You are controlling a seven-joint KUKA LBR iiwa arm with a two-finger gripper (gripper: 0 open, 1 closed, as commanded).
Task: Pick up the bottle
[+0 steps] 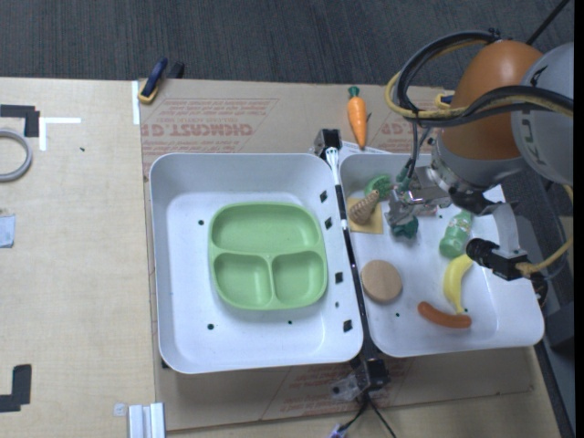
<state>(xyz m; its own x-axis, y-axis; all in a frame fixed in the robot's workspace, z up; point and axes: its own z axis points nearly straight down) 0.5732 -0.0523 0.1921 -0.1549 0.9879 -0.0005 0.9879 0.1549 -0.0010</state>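
Arm low over the right bin, bottle untouched beside it.
Table (73, 272) carries two white bins: left bin (173, 272) has a green divided plate (268, 255); right bin (511, 322) has a banana (455, 281), a pale green bottle (455, 234) lying just right of the tool (402, 210), a round cookie (381, 281) and a sausage (443, 315). Can't tell whether the tool is open or closed. A carrot (356, 115) lies on the table behind the bins.

arm (538, 108) cut off at right edge
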